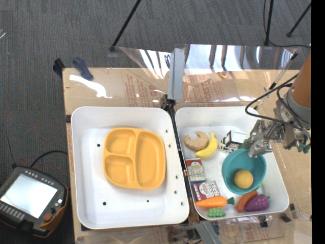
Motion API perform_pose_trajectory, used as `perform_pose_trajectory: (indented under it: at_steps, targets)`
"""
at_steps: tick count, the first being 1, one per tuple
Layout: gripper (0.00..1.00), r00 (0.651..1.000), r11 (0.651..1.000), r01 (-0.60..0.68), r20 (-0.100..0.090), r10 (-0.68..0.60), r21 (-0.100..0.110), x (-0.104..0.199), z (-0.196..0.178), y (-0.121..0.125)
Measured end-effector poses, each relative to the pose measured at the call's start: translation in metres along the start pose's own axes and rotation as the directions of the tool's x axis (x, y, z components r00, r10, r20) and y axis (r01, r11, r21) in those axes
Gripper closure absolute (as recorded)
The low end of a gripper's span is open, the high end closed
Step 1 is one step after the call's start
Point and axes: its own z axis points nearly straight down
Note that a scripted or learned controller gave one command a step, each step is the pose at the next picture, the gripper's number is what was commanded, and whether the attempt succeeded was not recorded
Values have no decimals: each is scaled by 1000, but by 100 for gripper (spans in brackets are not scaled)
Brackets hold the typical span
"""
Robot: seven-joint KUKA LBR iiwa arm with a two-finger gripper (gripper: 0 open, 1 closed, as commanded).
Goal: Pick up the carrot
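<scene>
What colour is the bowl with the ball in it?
Teal. The bowl shows best in the camera view, in the right bin, holding a yellow ball.

Arm [303, 93] enters at right edge, far side of the right-hand bin. Orange band at top, grey ring-shaped section below it. Black cables [264, 98] loop off the wrist toward the left. Gripper [258, 147]: bare silver-grey metal linkage, angular brackets and thin bars. Small green-tinted spot at far right of wrist, possibly a connector; too blurred to confirm.
</scene>
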Motion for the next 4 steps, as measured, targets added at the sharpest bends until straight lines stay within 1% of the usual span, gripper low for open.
perform_pose_trajectory:
  at_steps: [1, 2, 3, 4]
  targets:
    - [0, 1000, 1000, 2, 3, -2, 0, -1, -1, 1]
    - [0, 1000, 1000, -2, -4, 2, -1, 28, 180, 30]
    - [0, 970, 971, 240, 40, -241, 17, 40, 187, 44]
    - [100, 969, 970, 242, 50, -243, 22, 37, 171, 43]
